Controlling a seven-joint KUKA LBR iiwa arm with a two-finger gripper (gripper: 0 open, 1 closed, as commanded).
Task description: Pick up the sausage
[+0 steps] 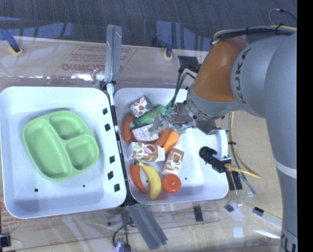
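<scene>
At the near end of the right bin (211, 190) lie a yellow banana (152, 179), a red pepper (137, 176) just left of it, and a round orange tomato (171, 183) just right of it. The banana runs near to far, with a slight curve.

A little farther in are two small juice boxes. One (145, 151) lies flat above the banana. The other (174, 160) stands tilted beside the tomato. An orange carrot (168, 139) sits between them, pointing far and to the right.

The sausage (127, 127) lies at the left side of the right bin, close to the wall between the two bins. It is orange-red and long. Its long side runs near to far, leaning a bit to the right at the far end. Another flat box (144, 134) touches its right side.

The gripper (164, 121) hangs over the middle of the pile, right of the sausage and not on it. It is too dark and mixed in with a green thing (148, 117) to tell if its jaws are wide or closed, or if it has hold of anything.

Farther back is a small can (139, 106) with a picture on it.

In the left bin (20, 198) sits a green tray (60, 143) with three parts.
</scene>
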